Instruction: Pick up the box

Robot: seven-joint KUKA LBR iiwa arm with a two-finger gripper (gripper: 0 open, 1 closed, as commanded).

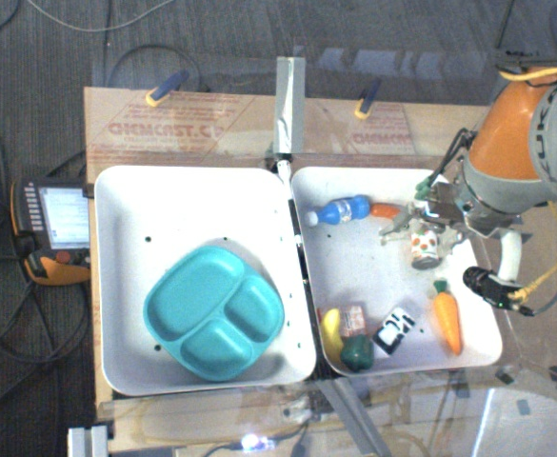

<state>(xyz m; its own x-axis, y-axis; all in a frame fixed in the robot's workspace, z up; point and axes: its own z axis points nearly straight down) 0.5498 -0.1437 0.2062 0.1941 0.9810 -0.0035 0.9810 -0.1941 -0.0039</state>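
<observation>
The box [353,319] is small and pinkish-brown. It lies near the front edge of the right bin [468,350], between a yellow banana [330,328] and a black-and-white packet [395,330], with a dark green fruit [358,353] just in front of it. My gripper [427,228] hangs over the back right part of that bin, well behind and to the right of the box. It is open, with its fingers spread on either side of a small spotted mug [426,247]. Nothing is held.
A blue bottle [342,210] and a small orange piece [385,211] lie at the back of the right bin. A carrot [447,320] lies at its right front. The left bin [126,208] holds a turquoise divided plate [214,312].
</observation>
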